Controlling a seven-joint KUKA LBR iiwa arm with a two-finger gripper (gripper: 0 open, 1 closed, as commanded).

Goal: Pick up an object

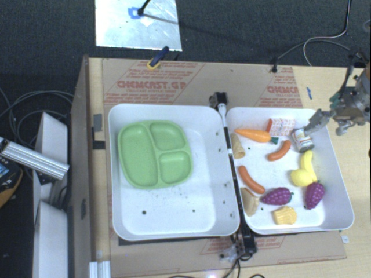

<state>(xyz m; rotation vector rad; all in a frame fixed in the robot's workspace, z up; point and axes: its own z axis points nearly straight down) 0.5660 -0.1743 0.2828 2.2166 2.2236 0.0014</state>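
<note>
Where the worktop (pixel 191 77) carried two white bins side by side, the contents stood as follows.

Left bin (pixel 133 225): one green divided plate (pixel 155 153), lying flat, three compartments.

Right bin (pixel 336 207): carrot (pixel 253 135) near the top, pointing left; small red-and-white box (pixel 281 125) just beside its stem end; sausage (pixel 279 150) below the box; second sausage (pixel 250 179) lower left; cone (pixel 237 145) along the left wall; second cone (pixel 249 201) lower down; purple grapes (pixel 276 196) beside it; second purple bunch (pixel 314 194) to the right; corn (pixel 284 215) at the bottom; yellow banana (pixel 304 171) right of centre; small silver can (pixel 301 139) just above the banana.

Arm: entered from the right edge. End effector (pixel 316 122) hung over the bin's upper right, close to the can; whether it was released or clenched could not be told, and nothing was seen gripped.
</note>
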